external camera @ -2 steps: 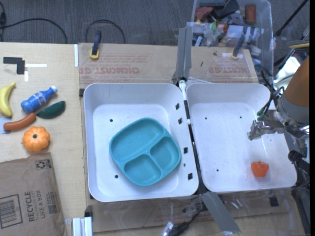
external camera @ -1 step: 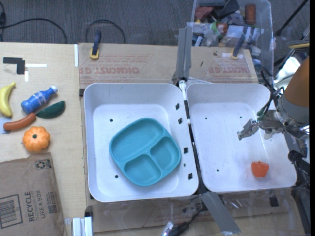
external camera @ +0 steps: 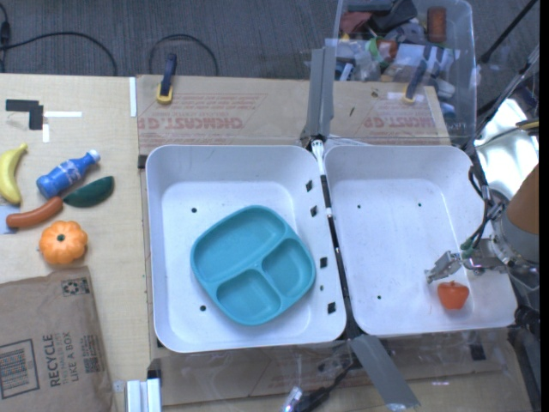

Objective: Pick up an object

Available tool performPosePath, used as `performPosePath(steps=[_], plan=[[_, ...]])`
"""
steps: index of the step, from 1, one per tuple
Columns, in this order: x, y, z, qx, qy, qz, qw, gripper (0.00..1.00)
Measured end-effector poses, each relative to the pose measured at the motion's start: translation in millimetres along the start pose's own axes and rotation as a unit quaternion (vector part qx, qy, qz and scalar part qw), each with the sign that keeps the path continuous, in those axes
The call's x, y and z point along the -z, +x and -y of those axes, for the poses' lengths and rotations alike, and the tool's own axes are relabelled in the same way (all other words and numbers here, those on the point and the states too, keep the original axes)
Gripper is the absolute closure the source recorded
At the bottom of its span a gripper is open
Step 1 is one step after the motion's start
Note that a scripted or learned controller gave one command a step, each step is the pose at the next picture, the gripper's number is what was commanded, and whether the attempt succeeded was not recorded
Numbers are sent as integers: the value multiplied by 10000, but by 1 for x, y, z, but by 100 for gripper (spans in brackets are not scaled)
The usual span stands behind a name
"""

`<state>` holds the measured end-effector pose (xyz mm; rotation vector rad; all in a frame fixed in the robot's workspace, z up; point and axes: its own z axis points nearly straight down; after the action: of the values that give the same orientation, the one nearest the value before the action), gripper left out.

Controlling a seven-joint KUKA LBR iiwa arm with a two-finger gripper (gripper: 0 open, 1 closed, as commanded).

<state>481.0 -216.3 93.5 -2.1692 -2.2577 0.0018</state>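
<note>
On wooden bench [external camera: 86,110], two white bins [external camera: 171,316], grey carpet [external camera: 240,15]

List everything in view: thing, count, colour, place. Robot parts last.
Bins: 2, white, side by side, centre of the bench.
Tray: 1, teal, three compartments, in the left bin.
Small object: 1, orange-red, right bin, near its front right corner.
Banana: 1, yellow, far left.
Bottle: 1, blue, left of the bins.
Sausage: 1, red-brown, below the bottle.
Dark green item: 1, beside the bottle.
Pumpkin: 1, orange, left.
Paper bag: 1, brown, bottom left.
Clear box: 1, holding clutter, top right.
Gripper: 1, grey, just above the small object.
</note>
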Motion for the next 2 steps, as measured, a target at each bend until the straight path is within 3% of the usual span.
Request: performPosePath(steps=[1, 2], plan=[[6, -1, 0, -18, 13, 3, 10000, 100], [80, 52, -28, -67, -15, 31, 10000, 100]])
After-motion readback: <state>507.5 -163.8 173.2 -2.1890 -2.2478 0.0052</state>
